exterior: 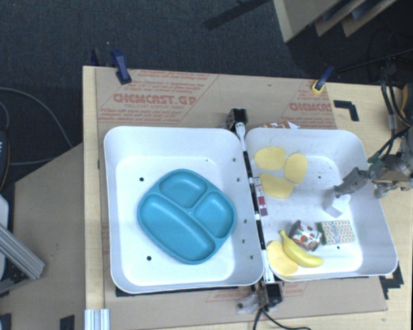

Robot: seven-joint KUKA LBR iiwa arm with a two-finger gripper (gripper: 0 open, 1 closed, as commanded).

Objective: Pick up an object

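Note:
The right bin [372,258] holds three flat yellow pieces [279,171] at its back left. A yellow banana [299,254] lies at the front left beside a small colourful packet [305,234] and a patterned square packet [337,232]. A small pale object [333,210] lies near the middle right. My gripper [350,184] reaches in over the bin's right wall and hangs just above and behind that pale object. Nothing is seen in its grasp.
The left bin [117,192] holds a blue divided plate [185,215]. A black divider strip [254,196] runs between the two bins. Blue and yellow clamps [120,65] sit on the cardboard board behind them. Cables [397,100] hang at the right.

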